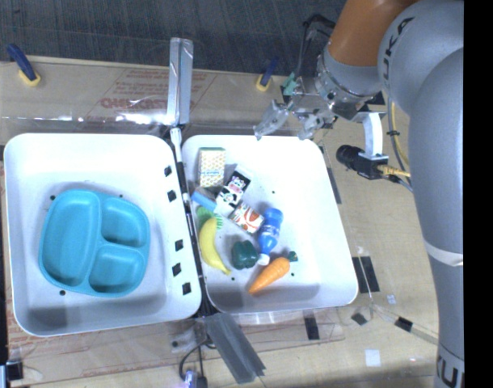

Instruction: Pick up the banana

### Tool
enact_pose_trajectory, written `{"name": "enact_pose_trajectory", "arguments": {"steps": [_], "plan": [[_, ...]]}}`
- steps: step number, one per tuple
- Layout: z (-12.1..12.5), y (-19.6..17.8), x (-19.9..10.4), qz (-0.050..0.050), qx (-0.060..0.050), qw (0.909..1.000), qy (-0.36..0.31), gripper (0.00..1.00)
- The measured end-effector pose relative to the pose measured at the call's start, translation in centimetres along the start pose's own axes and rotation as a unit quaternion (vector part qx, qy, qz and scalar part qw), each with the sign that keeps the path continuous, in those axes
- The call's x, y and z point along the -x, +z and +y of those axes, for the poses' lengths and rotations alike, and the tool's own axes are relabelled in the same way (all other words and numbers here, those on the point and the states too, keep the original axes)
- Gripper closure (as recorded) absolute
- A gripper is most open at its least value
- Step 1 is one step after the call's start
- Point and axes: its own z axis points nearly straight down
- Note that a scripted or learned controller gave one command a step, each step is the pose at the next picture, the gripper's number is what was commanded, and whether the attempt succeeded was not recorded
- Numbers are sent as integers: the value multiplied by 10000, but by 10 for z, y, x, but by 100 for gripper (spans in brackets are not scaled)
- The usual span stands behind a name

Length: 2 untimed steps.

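The yellow banana [211,246] lies in the right bin [327,217], along its left wall, curved toward the front. My gripper [288,123] hangs above the bin's back rim, well behind and to the right of the banana. Its fingers [271,125] are spread apart with nothing between them.
Around the banana lie a carrot [271,273], a dark green vegetable [245,255], a blue bottle [270,229], a small carton [248,217], a black and white box [233,189] and a yellow-green box [212,166]. The left bin [20,168] holds a blue divided plate [94,241].
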Motion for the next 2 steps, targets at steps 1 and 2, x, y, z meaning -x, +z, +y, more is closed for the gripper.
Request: {"name": "enact_pose_trajectory", "arguments": {"steps": [1,2], "plan": [[-112,23,-56,0,0,9996,-293,0],[-107,75,-130,-2,-5,9991,-434,0]]}}
